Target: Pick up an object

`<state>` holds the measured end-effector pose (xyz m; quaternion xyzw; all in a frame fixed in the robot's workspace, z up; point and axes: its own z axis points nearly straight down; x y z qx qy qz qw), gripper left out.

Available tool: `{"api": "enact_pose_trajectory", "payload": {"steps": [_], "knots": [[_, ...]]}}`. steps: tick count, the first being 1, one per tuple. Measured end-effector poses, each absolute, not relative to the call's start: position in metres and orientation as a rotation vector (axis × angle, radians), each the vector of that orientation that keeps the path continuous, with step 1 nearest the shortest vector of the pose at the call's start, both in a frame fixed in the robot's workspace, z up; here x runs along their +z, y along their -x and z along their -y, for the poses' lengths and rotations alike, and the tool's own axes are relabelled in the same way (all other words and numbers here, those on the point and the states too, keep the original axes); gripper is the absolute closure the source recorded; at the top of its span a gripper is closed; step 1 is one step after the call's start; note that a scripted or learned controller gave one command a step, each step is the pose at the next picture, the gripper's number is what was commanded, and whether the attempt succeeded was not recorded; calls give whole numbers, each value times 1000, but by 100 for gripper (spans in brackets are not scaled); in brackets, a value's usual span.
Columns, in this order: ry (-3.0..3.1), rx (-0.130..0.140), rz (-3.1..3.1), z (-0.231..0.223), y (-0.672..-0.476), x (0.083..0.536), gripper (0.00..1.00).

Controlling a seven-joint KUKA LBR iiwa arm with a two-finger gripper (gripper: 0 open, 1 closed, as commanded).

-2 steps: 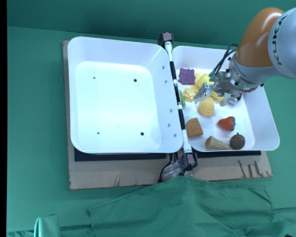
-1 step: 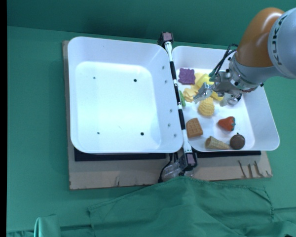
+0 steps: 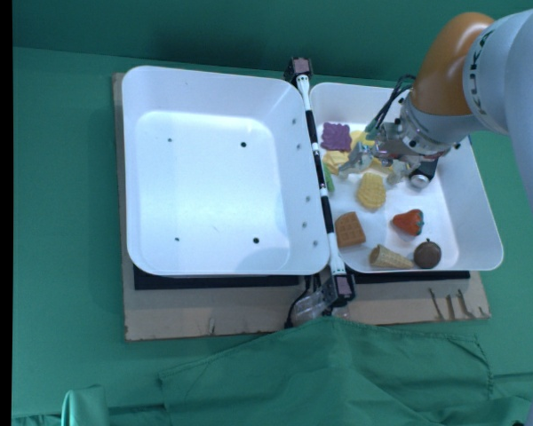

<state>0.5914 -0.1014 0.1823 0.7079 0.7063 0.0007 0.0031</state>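
The right bin [image 3: 480, 229] holds several toy foods. A purple grape bunch [image 3: 336, 135] lies near its left wall, with yellow pieces [image 3: 338, 161] just below it. A yellow pineapple-like piece [image 3: 370, 191] lies mid-bin, and a brown waffle [image 3: 349, 229] sits below that. A red strawberry [image 3: 409, 222], an ice-cream cone [image 3: 389, 257] and a brown nut [image 3: 427, 254] sit toward the front. My gripper [image 3: 374, 154] hangs low over the yellow pieces in the bin's upper middle, just above the pineapple-like piece. The wrist hides what lies under it.
The left bin [image 3: 160, 96] is a wide white tray with a few dark dots on its floor. A black-and-white divider rail [image 3: 316, 162] runs between the bins. Green cloth [image 3: 338, 371] is bunched at the front of the bench.
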Motion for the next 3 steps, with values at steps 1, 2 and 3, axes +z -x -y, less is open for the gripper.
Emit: {"api": "enact_pose_trajectory", "payload": {"steps": [1,2,3], "knots": [[-2216,10,-2212,129,-657,183,0],[-2223,4,-2206,130,-656,194,100],[-2213,13,-2207,97,-623,186,100]]}}
